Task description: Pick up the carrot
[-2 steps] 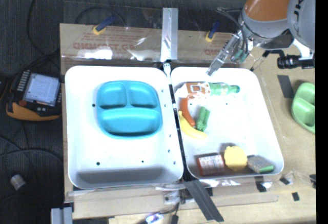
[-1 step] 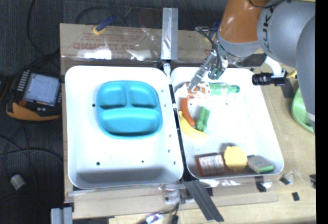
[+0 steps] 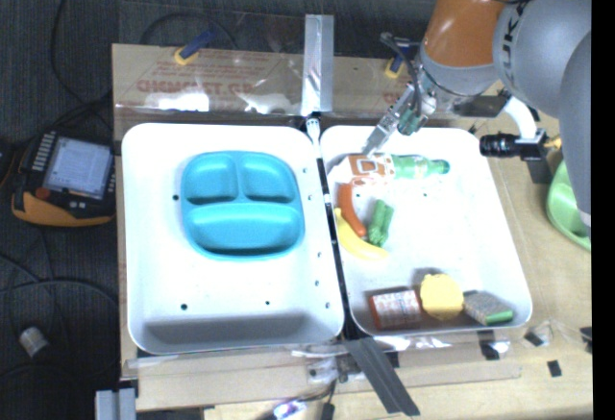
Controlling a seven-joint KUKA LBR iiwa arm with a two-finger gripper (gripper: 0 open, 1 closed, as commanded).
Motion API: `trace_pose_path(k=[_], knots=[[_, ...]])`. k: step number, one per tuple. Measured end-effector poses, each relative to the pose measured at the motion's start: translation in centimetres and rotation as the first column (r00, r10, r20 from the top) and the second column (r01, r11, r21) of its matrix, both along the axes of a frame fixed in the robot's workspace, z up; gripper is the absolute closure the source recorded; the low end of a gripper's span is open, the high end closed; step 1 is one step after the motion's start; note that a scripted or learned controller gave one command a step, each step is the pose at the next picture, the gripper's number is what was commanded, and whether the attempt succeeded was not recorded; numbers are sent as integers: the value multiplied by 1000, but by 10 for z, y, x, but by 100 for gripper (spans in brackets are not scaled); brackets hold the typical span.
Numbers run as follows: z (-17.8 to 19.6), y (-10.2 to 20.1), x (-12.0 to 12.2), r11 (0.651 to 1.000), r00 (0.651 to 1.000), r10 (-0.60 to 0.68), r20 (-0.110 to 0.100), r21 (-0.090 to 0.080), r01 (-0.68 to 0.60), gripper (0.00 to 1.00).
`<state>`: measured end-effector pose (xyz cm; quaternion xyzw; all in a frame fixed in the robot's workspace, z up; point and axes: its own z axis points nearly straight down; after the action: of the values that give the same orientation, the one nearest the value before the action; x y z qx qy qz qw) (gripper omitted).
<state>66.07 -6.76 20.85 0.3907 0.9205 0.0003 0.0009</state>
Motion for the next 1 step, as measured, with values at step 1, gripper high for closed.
trace_pose_path(k=[1], knots=[[20, -3, 4, 993, 993, 120, 0, -4, -120, 100]])
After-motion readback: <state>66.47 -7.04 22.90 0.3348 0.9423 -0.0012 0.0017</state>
